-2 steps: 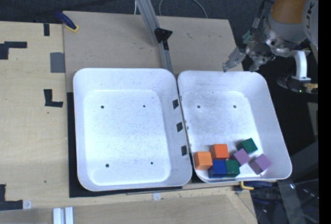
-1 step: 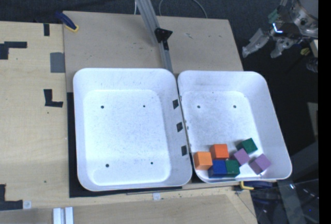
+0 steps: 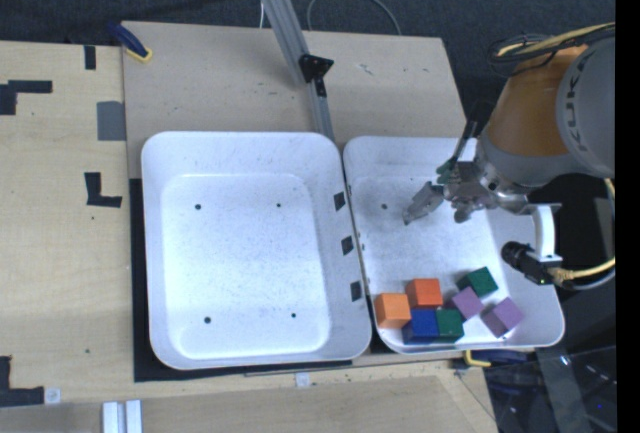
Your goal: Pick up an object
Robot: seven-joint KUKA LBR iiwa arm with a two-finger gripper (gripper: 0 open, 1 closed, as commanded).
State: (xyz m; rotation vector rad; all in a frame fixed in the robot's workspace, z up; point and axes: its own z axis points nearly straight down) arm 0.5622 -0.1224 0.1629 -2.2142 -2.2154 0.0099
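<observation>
Gripper: grey two-finger gripper (image 3: 432, 203) over right shallow white plastic bin (image 3: 400, 161); finger spread unclear, cannot tell.
Blocks: small coloured cubes (image 3: 440, 309) clustered at near edge.

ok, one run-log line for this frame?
gripper: over right bin, above bare floor, nothing between fingers | blocks: seven clustered at near edge, untouched | left bin: no blocks | pick: not yet done

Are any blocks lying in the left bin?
No, the blocks sit bunched at the near end of the right bin.
</observation>
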